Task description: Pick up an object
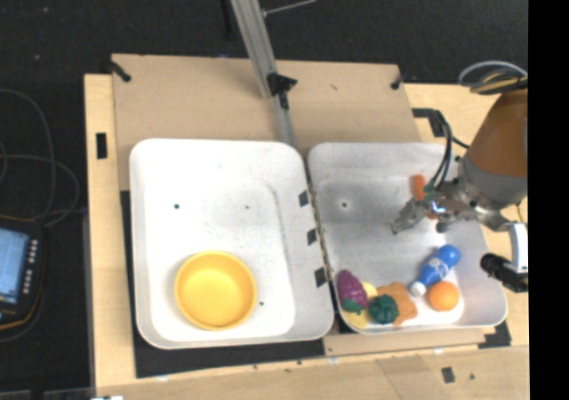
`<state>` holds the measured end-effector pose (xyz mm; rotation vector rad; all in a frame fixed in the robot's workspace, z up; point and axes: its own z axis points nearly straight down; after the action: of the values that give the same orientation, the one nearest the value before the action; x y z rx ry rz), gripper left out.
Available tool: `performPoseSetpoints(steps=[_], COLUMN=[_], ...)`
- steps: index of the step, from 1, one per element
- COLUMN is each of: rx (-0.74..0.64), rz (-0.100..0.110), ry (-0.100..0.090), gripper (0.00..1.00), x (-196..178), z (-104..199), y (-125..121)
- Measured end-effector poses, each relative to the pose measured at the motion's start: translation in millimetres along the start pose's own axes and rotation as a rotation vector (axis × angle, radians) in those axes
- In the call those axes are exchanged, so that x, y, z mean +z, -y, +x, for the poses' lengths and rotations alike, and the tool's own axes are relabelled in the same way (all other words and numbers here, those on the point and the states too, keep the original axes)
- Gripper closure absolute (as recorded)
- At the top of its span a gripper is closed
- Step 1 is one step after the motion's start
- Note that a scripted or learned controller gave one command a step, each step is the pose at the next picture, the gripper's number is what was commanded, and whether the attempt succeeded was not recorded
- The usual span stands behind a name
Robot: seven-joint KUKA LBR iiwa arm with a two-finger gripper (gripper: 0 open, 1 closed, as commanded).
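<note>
Right bin (356, 178): toy heap (391, 299) | left bin (213, 172): 1 yellow bowl (215, 289)

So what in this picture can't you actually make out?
- The hand: too small and blurred in the camera view to tell its grip.
- The arm: cut off by the right edge.
- Small toys by the purple one: too small to name.
- The orange bit: partly behind the wrist.

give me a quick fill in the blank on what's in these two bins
The yellow bowl sits in the ____ bin.
The orange ball lies in the ____ bin.
The small bottle has a ____ cap.
The arm reaches over the ____ bin.

Missing words: left; right; blue; right
</note>
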<state>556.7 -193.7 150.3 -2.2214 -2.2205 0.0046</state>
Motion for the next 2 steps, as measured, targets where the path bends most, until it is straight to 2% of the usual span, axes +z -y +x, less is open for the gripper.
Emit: performPoseSetpoints(steps=[1,2], rx=[0.000,0.004], rz=[-0.002,-0.007], ry=[0.001,0.000], gripper=[0.00,1.00], x=[51.4,38.1], z=[-1.1,-1.9], y=[-0.1,-1.3])
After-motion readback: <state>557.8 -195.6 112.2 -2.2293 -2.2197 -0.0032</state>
